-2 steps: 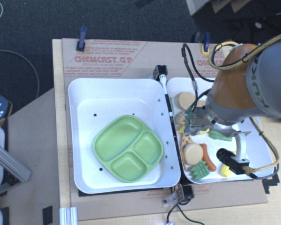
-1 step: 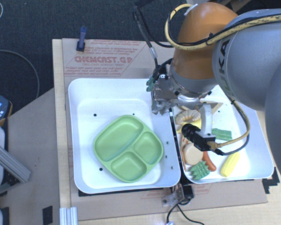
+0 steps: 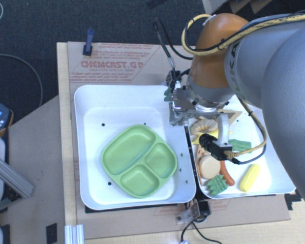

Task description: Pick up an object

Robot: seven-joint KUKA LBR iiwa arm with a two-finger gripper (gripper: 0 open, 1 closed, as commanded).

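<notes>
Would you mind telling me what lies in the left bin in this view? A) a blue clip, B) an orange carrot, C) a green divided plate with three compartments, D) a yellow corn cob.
C: the green divided plate lies flat in the left bin, its three compartments facing up, while the toy foods such as the yellow corn sit in the right bin.

Glossy green plastic tray (image 3: 139,160); smooth white plastic bins (image 3: 86,136); matt cardboard (image 3: 112,65).

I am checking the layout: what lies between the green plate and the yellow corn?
In the camera view, the bins' adjoining white walls, then the round tan food piece and the orange carrot lie between the green plate and the corn.
</notes>
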